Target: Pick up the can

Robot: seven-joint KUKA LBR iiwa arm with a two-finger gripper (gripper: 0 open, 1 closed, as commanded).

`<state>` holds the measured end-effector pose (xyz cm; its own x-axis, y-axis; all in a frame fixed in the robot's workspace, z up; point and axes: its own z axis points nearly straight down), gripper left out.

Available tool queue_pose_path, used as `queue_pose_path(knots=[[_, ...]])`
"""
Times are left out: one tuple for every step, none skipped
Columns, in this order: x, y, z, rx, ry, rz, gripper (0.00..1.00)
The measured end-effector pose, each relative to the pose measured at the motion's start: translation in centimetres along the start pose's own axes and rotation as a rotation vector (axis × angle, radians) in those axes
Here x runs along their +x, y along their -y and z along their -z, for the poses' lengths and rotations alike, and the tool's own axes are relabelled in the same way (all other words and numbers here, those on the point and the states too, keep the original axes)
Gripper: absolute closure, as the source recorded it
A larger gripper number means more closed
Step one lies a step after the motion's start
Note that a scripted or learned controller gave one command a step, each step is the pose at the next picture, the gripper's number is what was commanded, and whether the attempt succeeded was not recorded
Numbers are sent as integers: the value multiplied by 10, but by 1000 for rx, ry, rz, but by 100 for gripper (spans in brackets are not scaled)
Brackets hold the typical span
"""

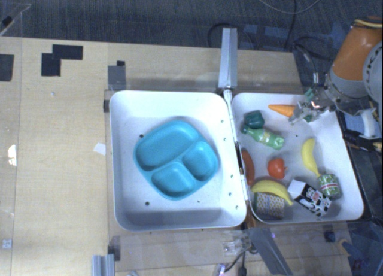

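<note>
The can (pixel 328 185) is small, with a green patterned label, and stands near the front right corner of the right bin (pixel 353 209). My gripper (pixel 307 108) hangs over the far right part of that bin, beside the tip of an orange carrot (pixel 281 110). It is well behind the can, with a yellow banana (pixel 308 156) lying between them. Nothing shows in its grasp.
The right bin also holds a dark green item (pixel 253 119), a green bottle (pixel 267 139), a red tomato (pixel 276 167), a brown sausage (pixel 248 166), a second banana (pixel 272 188) over a grey mesh cup (pixel 269 206), and a black-and-white carton (pixel 312 199) next to the can. A blue divided tray (pixel 175 158) lies in the left bin (pixel 125 209).
</note>
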<state>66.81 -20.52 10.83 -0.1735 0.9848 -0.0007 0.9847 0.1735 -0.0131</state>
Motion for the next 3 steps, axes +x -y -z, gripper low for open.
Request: queue_pose_path(knots=[[0, 2, -24, 4, -5, -4, 100], [-1, 3, -14, 8, -4, -2, 100], [-1, 1, 0, 0, 0, 1, 100]])
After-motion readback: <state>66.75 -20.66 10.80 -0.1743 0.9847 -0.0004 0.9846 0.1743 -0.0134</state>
